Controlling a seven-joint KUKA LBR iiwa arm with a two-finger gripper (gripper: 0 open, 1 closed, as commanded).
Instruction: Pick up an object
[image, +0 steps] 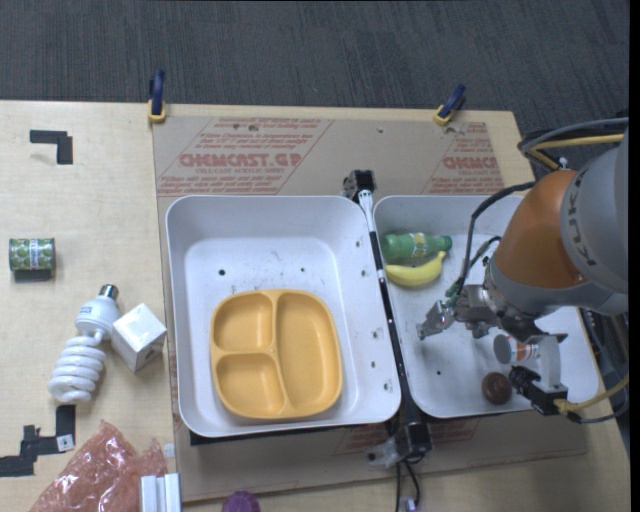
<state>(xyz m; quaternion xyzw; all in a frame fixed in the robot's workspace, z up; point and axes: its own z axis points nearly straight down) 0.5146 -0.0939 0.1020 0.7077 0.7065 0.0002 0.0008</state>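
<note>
Nearest, down in the right bin (420, 385), my gripper (436, 322) hangs over bare floor, holding nothing; finger spread unclear. Banana (415, 271) and green bottle (416, 244) lie beyond, apart.

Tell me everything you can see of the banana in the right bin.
The banana is yellow, curved and looks whole. It lies flat near the far left corner of the right bin, ends curling up toward the green bottle, which lies just behind it and seems to touch it. Its surface looks smooth, possibly plastic. The tool hangs nearer the camera, apart from it.
</note>
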